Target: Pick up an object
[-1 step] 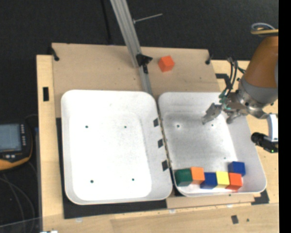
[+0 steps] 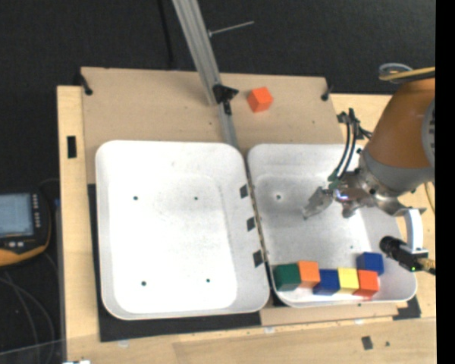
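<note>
Coloured blocks line the near wall of the right bin [image 2: 288, 161] as we watch the gripper [image 2: 330, 203] hang above the bin's middle.

From the overhead camera we count a green block [image 2: 287, 276], an orange block [image 2: 309, 271], a blue block [image 2: 327, 280], a yellow block [image 2: 349, 279], a second orange block [image 2: 368, 280] and a second blue block [image 2: 371, 262] packed in a row, touching. We see the gripper's fingers spread apart with nothing between them, well apart from the row. Another orange cube [image 2: 259, 99] sits on the bench [image 2: 152, 105] behind the bins; the left bin [image 2: 110, 203] lies alongside.
</note>
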Action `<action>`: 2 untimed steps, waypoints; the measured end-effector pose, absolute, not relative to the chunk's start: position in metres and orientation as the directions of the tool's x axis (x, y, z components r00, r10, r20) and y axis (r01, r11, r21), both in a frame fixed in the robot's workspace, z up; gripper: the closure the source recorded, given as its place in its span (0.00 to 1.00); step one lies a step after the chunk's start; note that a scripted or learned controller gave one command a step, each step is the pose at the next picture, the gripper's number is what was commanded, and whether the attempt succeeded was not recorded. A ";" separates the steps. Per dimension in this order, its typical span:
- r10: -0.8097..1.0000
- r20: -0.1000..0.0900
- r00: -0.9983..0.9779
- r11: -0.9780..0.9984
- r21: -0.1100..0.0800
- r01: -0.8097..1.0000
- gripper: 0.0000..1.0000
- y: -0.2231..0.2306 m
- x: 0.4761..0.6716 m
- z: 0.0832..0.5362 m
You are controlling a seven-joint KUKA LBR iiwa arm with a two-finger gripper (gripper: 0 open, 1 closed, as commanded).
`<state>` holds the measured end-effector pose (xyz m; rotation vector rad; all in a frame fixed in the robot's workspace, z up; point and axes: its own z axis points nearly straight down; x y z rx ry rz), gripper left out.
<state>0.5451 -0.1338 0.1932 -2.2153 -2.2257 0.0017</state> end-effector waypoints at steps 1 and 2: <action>1.000 0.000 0.000 0.000 0.001 1.000 0.00 -0.135 0.546 0.193; 1.000 -0.001 0.004 -0.004 0.004 1.000 0.00 -0.178 0.527 0.096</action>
